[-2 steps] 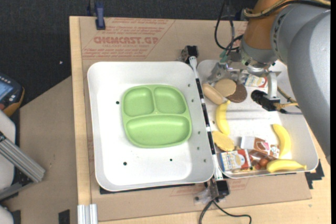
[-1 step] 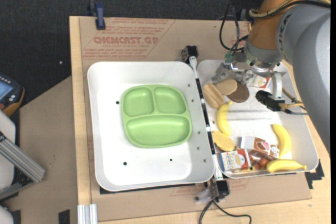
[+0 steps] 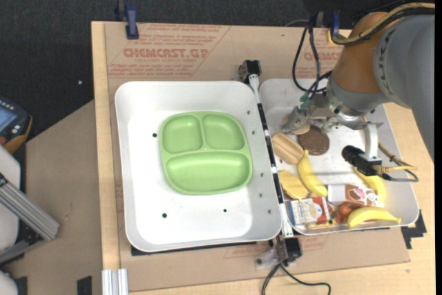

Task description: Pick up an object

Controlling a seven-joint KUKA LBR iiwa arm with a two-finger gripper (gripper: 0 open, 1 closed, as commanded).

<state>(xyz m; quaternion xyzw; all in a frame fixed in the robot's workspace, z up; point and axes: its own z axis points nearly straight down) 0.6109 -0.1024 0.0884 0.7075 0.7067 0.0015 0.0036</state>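
The hand [image 3: 309, 119] hangs low over the far part of the right bin [image 3: 407, 207], with a round brown cookie-like disc [image 3: 316, 142] just beside it toward the near edge; whether anything is gripped, or how wide it stands, cannot be told from here. The disc looks flat and matte. Next to it lie a tan bread-shaped piece [image 3: 287, 147] and a smooth yellow banana [image 3: 311, 178], long axis running toward the near edge. A green divided plate [image 3: 205, 152] sits mid left bin [image 3: 135, 148].
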